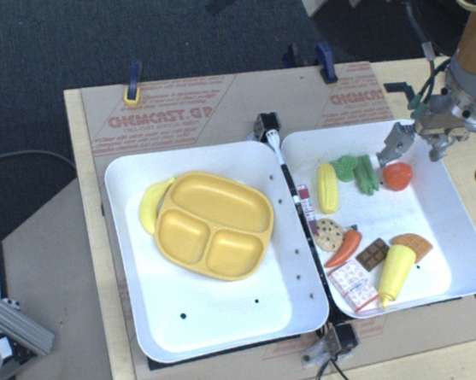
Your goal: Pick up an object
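Observation:
My gripper (414,148) hangs over the far right corner of the right bin (466,226), on the arm coming in from the right. Its two fingers stand apart, open, with nothing between them. A red tomato (398,175) lies just below and left of the fingertips, apart from them. Beside it are a green vegetable (357,171) and a yellow corn cob (327,187). Nearer the front lie a cookie (328,234), an orange carrot (344,249), a brown chocolate piece (372,254), a bread piece (413,245), a yellow bottle (395,273) and a red-and-white packet (353,286).
The left bin (149,307) holds a yellow divided plate (215,224) with a yellow piece (149,207) tucked under its left edge. A thin pen-like item (303,203) lies along the right bin's left wall. Two clamps hold the cardboard at the back.

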### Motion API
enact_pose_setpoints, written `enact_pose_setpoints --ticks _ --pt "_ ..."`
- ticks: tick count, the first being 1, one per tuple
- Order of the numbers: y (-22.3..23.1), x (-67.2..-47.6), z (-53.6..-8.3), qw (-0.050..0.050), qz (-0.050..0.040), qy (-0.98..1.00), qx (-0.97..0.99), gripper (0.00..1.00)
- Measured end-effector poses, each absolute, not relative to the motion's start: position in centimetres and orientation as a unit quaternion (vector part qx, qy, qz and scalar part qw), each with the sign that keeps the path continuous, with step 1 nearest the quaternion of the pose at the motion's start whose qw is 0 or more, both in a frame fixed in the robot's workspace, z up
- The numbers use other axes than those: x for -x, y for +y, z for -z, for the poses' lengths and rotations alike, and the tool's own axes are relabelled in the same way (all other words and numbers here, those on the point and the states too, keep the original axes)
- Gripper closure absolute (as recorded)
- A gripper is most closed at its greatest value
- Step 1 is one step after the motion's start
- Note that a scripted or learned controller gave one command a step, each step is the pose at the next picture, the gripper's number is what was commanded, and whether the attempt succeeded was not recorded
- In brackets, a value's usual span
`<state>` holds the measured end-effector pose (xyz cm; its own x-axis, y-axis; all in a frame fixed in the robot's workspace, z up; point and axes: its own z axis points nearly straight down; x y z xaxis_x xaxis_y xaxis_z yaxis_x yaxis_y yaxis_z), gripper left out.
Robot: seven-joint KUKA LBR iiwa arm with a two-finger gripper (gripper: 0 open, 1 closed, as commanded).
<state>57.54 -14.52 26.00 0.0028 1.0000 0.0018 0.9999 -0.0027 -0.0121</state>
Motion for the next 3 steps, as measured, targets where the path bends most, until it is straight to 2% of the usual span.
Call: enact_pose_setpoints --ticks 1,3 --pt "-14.5 -57.8 -26.7 0.000 0.0002 -0.707 0.707 0.00" --pt "-13.7 -57.2 -14.1 0.004 -0.0020 -0.707 0.707 0.00"
